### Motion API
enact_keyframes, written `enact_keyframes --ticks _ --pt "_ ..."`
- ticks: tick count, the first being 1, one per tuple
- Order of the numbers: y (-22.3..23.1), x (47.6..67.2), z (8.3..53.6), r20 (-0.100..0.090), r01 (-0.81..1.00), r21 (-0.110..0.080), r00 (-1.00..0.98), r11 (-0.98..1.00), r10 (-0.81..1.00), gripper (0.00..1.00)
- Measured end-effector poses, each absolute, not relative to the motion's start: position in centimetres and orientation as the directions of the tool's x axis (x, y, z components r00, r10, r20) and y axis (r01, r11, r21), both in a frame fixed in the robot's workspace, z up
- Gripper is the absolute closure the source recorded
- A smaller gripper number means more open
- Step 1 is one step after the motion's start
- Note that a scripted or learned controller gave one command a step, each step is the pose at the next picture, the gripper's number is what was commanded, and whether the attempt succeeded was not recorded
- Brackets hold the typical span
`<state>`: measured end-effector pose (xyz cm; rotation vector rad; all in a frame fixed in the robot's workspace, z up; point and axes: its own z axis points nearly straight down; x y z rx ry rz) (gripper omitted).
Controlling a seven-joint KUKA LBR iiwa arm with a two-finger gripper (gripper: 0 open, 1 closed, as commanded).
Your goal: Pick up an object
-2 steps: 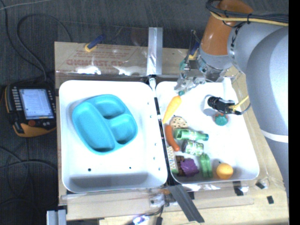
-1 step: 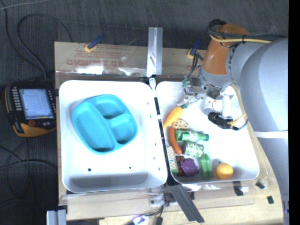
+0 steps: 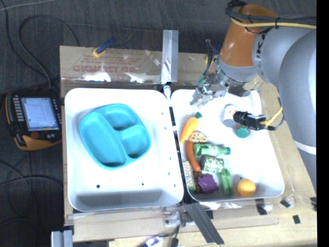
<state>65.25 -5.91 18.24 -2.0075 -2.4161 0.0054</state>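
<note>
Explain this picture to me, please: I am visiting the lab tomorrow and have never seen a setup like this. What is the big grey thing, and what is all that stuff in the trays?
The big grey thing with the orange band is a robot arm, reaching in from the right. One camera fixed above the bench looks down at a slant. At the arm's tip is its gripper, a two-finger claw, hovering over the back of the right bin. I see nothing between its fingers.

The bench carries two shallow white bins side by side. The left bin holds a blue divided plate. The right bin holds toy food and small items: a carrot, green bottles, a purple piece and an orange ball. The arm's job is to pick one up.

The device left of the bench is a handheld control pad.
</note>
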Motion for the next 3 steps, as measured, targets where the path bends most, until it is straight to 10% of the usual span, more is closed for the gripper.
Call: enact_keyframes --ticks 2,3 --pt "-9.8 63.1 10.2 -0.001 0.963 -0.002 -0.269 0.269 0.963 0.0" --pt "-19.7 54.4 10.3 -0.001 0.988 -0.004 -0.156 0.156 0.988 0.0"
